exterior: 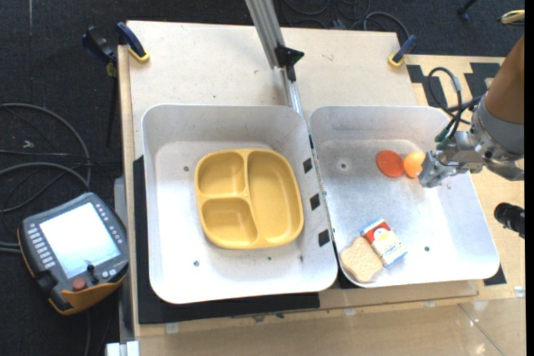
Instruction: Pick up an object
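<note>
A pale wooden worktop (209, 54) is seen carrying two shallow white bins. A yellow divided plastic plate (249, 198) lies in the left bin (167, 146). In the right bin (467, 238), at centre right of the frame, the grey jaws (434, 171) are poised just beside a small orange ball (413, 164) and a flat orange disc (389, 162); their opening cannot be told.

Bare floor is lying open across the right white bin (467, 263); a flat orange disc (388, 163) and small orange ball (413, 164) are crowding its far right.

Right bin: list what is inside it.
The right bin holds an orange disc touching a small orange ball, plus a biscuit-like piece beside a small carton near the front. The gripper covers the floor beside the ball.
</note>
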### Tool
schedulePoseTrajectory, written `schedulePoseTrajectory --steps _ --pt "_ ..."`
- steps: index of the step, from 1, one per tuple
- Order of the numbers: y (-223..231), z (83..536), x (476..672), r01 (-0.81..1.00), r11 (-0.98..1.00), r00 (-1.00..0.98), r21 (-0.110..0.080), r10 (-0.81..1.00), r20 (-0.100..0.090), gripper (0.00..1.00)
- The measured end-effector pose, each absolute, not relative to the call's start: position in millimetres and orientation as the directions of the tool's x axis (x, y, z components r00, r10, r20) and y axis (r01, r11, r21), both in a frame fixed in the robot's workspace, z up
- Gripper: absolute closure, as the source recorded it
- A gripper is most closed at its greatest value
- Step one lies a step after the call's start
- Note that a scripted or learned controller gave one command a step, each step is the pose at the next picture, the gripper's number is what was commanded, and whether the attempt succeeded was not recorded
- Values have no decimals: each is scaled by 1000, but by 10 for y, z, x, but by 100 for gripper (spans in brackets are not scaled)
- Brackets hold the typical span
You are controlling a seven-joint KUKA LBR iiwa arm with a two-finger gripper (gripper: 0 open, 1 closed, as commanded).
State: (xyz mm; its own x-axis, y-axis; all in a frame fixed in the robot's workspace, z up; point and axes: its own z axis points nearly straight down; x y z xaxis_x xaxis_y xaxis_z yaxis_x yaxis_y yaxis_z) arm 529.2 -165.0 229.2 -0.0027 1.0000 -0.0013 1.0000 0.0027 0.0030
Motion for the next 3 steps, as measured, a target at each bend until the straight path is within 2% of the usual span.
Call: schedulePoseTrajectory --steps 3 --pt "-94 2125 5696 1000 8 -8 1 1000 1 100"
